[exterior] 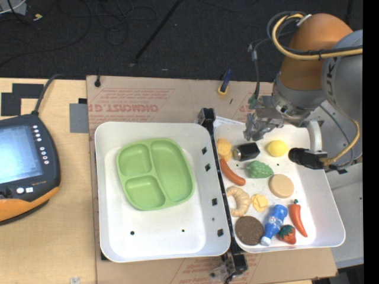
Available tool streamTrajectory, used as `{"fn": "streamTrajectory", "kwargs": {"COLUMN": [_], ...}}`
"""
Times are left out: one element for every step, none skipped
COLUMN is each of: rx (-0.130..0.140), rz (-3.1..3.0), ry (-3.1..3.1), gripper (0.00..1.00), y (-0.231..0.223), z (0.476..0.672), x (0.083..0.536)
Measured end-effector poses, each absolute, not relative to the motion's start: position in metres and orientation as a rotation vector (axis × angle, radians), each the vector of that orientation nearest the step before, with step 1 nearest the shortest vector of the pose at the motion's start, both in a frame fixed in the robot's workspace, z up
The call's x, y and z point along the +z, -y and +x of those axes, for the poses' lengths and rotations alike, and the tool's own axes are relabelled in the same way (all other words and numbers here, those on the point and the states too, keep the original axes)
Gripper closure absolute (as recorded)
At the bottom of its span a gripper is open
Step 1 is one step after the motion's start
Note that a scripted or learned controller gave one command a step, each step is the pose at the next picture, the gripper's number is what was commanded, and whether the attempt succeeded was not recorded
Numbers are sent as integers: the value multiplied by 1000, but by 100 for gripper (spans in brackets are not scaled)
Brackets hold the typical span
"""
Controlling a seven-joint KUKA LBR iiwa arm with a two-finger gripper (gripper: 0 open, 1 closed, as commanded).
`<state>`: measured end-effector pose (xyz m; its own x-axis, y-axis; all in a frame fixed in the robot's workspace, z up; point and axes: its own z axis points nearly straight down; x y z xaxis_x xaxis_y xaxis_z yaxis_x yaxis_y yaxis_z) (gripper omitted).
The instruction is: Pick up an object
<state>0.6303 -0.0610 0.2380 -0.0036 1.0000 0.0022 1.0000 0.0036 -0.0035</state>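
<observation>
Gripper (256,134) hangs low over the back of the right bin (331,218), just above a dark little can (246,152); from my seat I cannot tell its state. Nothing is between its tips that I can see. The can lies beside a lemon (276,148) and a green leaf (259,170), packed close, so a clean descent looks tricky to me.

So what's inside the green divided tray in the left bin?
The green divided tray sits in the left bin with all three compartments showing bare green plastic. All the toy food lies in the right bin. Whatever is beneath the tray is covered.
</observation>
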Motion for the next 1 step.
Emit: {"fn": "streamTrajectory", "kwargs": {"rx": [5], "rz": [-2214], "ry": [2221], "gripper": [100], "y": [21], "z": [605], "x": [235]}}
